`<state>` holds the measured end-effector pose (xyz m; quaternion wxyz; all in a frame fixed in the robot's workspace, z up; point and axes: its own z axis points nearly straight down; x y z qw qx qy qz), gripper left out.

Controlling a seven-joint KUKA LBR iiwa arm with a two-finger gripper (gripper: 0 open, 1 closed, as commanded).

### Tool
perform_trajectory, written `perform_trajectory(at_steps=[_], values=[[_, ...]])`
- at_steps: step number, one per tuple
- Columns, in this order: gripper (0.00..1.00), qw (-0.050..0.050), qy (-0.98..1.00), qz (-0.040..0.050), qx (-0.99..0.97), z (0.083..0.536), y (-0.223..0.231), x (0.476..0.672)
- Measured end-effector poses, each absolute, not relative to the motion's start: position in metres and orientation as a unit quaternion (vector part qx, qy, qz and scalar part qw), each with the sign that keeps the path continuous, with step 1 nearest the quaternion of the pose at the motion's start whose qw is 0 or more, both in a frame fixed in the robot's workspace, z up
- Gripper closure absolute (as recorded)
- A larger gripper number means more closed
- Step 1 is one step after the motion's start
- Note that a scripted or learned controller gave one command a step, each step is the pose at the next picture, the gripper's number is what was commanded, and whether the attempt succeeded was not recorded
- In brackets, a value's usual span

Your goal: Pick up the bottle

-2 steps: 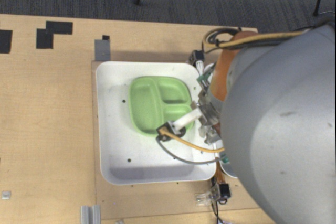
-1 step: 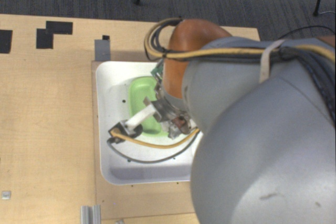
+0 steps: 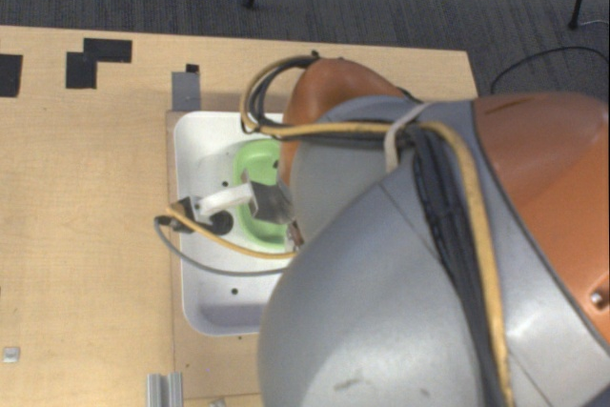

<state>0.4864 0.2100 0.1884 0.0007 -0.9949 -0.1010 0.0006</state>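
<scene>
A light green rounded object (image 3: 254, 161), which may be the bottle, lies in the white bin (image 3: 205, 300), in its upper half. The arm's bulk covers much of it, so only its left side and a curved lower edge can be seen. My gripper (image 3: 272, 201) hangs low in the bin, right over this green object, with its grey metal end against the green surface. I cannot make out whether anything is held.
The large grey and orange arm (image 3: 448, 262) covers the bin's right side and everything beyond it. A white bracket (image 3: 223, 199) and a yellow cable (image 3: 205, 229) stick out left of the gripper. Bare wooden bench (image 3: 86, 234) lies to the left.
</scene>
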Motion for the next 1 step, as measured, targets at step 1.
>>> perform_trajectory(at_steps=[1], values=[[1.00,0.000,-0.101,-0.0012,-0.995,0.3152,0.1260,0.5103]])
